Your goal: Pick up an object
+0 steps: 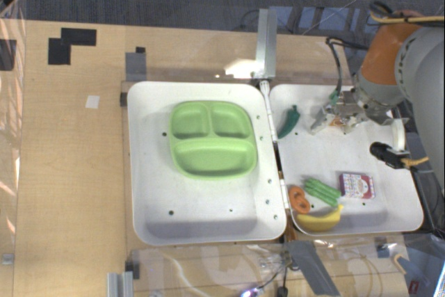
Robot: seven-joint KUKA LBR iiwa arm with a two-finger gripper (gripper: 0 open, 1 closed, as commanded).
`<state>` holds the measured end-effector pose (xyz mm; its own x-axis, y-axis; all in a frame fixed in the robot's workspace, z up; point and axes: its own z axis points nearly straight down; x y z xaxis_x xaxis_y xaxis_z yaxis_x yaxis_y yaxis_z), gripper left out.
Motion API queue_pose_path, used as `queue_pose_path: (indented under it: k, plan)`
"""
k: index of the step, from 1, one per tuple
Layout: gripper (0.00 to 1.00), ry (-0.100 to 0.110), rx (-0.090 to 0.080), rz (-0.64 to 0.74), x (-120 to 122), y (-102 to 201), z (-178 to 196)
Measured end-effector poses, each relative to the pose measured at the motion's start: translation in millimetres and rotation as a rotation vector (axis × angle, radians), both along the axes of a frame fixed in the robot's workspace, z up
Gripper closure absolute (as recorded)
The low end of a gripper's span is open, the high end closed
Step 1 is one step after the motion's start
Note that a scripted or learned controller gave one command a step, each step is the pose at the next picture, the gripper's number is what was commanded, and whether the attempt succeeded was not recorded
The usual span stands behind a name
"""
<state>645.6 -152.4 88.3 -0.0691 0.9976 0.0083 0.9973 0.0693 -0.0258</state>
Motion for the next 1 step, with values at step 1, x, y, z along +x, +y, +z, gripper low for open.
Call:
queue_pose_path:
  k: [1]
  plan:
    - [0.00,0.024,-0.007,-0.073,12.4,4.5,0.4]
